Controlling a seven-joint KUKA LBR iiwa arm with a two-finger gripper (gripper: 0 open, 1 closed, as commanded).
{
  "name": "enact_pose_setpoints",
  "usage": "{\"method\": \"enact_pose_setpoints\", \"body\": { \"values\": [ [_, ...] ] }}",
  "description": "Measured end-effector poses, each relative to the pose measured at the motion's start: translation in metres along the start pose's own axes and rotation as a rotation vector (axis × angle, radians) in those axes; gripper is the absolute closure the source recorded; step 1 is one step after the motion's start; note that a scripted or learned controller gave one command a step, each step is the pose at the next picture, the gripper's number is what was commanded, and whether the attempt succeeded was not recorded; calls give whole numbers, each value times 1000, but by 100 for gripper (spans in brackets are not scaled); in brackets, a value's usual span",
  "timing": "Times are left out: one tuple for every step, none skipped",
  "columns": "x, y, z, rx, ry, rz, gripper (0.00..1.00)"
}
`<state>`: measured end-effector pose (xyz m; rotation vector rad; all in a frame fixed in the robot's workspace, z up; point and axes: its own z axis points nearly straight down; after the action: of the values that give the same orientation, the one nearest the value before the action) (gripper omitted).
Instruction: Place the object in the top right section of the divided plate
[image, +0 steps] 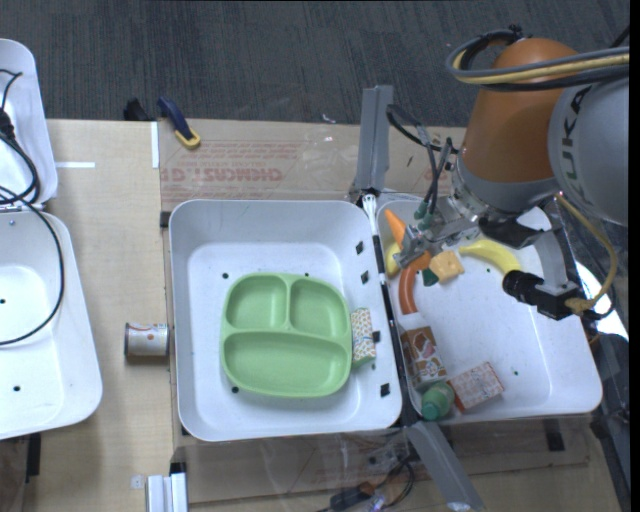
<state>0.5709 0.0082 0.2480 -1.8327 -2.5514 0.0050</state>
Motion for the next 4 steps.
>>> {"method": "enact_pose_setpoints", "body": {
  "values": [
    [54,-35,35,-1,1,-560,100],
    [53,-35,35,-2,1,-560,0],
    [52,-34,27,-2,1,-556,100],
    [90,-14,57,-2,1,-870,100]
  ]
}}
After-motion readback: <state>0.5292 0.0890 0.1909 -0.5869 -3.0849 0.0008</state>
